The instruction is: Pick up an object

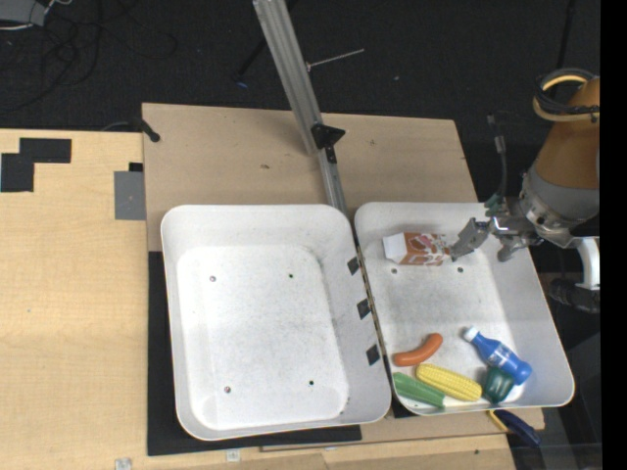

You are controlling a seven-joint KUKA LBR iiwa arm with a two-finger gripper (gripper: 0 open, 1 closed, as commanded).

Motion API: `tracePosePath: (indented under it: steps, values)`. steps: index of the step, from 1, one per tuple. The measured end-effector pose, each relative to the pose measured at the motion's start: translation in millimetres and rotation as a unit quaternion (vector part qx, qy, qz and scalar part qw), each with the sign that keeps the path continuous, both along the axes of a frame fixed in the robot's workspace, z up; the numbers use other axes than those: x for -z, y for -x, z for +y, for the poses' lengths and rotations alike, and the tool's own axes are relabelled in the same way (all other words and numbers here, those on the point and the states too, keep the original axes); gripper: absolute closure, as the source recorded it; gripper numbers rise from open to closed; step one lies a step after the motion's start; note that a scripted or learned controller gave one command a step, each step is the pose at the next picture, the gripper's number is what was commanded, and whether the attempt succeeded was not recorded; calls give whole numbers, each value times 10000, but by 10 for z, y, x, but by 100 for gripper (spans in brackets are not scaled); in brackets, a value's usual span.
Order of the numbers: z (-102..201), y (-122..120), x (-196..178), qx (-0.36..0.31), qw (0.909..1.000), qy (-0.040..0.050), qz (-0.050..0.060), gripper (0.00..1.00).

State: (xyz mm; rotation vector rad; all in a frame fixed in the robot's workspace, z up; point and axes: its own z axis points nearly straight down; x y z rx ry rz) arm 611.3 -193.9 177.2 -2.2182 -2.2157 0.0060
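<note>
In the right bin (460,302) a small white and red-brown carton (416,248) lies near the far wall. At the near end sit an orange sausage (417,350), a yellow corn cob (450,382), a green vegetable (418,392) and a blue bottle with a white cap (497,352). My gripper (487,241) hangs over the bin's far right corner, just right of the carton, fingers spread open with nothing between them.
The left bin (260,316) lies beside the right one, joined by black clips. A slanted aluminium rail (299,91) runs down to the bins' far junction. Wooden boards surround the bench.
</note>
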Motion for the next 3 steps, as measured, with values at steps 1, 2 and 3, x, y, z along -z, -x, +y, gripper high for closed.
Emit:
tracePosePath:
  steps: [1, 2, 3]
  values:
    - [51, 68, 627, 0, 10000, -6, 10, 0]
    - [35, 52, 485, 19, 10000, 5, -20, 100]
    - [64, 28, 55, -14, 10000, 12, -46, 100]
